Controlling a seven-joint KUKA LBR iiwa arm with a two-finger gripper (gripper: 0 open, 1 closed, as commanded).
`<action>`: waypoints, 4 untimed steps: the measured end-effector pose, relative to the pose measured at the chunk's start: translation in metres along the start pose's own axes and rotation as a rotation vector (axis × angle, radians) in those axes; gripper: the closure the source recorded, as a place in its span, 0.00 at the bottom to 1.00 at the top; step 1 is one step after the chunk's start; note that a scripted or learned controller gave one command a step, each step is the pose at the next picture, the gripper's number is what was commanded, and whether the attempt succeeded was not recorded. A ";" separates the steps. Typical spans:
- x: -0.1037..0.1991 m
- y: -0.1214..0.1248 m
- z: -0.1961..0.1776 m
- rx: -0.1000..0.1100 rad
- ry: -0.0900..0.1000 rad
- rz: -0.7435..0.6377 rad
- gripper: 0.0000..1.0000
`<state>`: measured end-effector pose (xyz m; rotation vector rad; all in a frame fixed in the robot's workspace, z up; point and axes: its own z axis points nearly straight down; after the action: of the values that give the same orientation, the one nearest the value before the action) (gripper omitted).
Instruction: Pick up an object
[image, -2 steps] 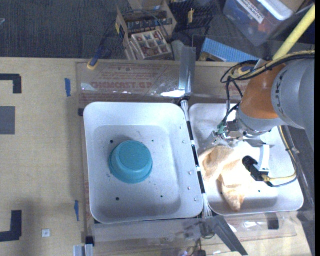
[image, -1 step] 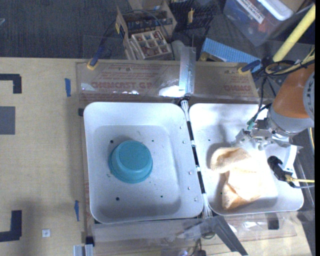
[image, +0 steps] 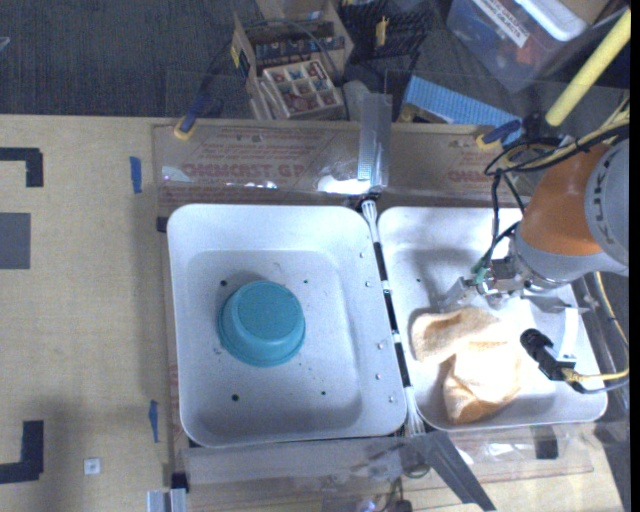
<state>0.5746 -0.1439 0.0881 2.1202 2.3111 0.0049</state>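
A crumpled tan cloth (image: 477, 360) lies in the right bin (image: 440, 240), spreading from its middle to its near edge. An upturned teal bowl (image: 262, 321) sits in the left bin (image: 200, 240), left of centre. The arm, with its orange band (image: 560, 215), comes in from the right over the right bin. My gripper (image: 476, 284) hangs low just above the far edge of the cloth, close to it or touching it. I see nothing lifted from the bin.
A metal divider (image: 385, 290) runs between the two bins. Cables and a black connector (image: 541, 352) trail from the wrist over the right side of the right bin. Cardboard and clutter stand behind the bins.
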 end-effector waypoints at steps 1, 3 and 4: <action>-0.031 0.028 -0.033 0.002 0.000 -0.070 0.00; 0.004 -0.012 -0.012 -0.009 -0.001 -0.181 1.00; 0.004 -0.012 -0.012 -0.009 -0.001 -0.181 0.00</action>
<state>0.5626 -0.1411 0.1003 1.8980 2.4879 0.0126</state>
